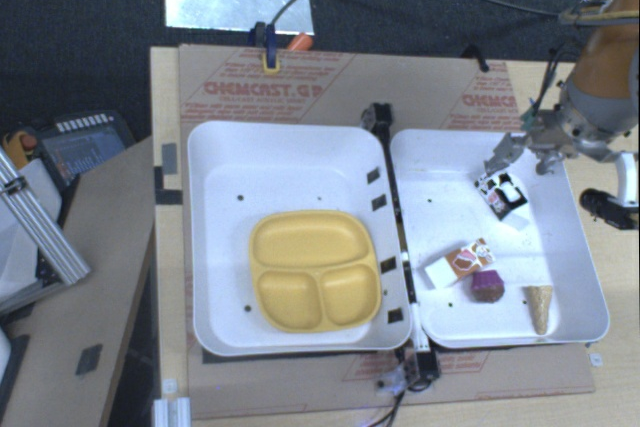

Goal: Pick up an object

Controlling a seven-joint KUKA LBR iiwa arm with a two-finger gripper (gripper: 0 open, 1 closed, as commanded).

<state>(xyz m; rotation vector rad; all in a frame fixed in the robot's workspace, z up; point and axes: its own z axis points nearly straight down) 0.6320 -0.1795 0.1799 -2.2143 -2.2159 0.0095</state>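
Note:
My gripper (521, 161) hangs over the back of the right bin (560, 245), at the end of the grey and orange arm reaching in from the right. Its fingers stand open with nothing between them. Just below it a small black-and-white object (501, 194) lies on the bin floor, apart from the fingertips. Nearer the front lie a white and orange packet (462, 263), a dark purple lump (487, 287) touching it, and a tan cone (540, 307) at the front right.
The left bin (220, 175) holds a yellow divided plate (314, 269) in its front half. A dark divider (392, 215) runs between the bins. A cable crosses the brown board behind them.

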